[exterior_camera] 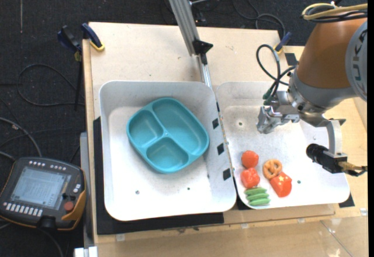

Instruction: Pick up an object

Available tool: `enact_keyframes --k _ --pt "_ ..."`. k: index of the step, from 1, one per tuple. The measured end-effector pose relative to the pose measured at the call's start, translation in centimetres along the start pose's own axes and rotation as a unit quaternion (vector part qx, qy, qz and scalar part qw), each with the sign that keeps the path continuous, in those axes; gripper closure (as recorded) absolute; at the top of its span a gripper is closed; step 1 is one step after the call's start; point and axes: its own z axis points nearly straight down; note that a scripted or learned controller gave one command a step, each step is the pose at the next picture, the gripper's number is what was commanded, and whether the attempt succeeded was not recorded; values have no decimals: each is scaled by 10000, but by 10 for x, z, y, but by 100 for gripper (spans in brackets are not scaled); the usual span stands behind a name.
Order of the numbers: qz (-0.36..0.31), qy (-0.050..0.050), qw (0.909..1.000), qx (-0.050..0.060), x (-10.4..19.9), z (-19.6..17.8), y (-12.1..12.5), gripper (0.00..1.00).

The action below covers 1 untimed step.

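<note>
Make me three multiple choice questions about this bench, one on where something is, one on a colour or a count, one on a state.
1. Where does the sectioned plate lie?
A. left bin
B. right bin
C. on the bare bench

2. What colour is the plate?
A. red
B. teal
C. yellow

3. What is between the fingers of the gripper?
A. the pretzel
B. the green pea pod
C. nothing visible

Answers:
1 A, the plate rests on the floor of the left bin.
2 B, the plate is teal all over.
3 C, the gripper hangs over bare floor of the right bin, apart from the pretzel and the pea pod nearer the front rim.
</note>
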Motion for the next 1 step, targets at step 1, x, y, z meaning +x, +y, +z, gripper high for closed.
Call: enact_keyframes --k 1 --pt "1 0 10000 13 55 15 1 100"
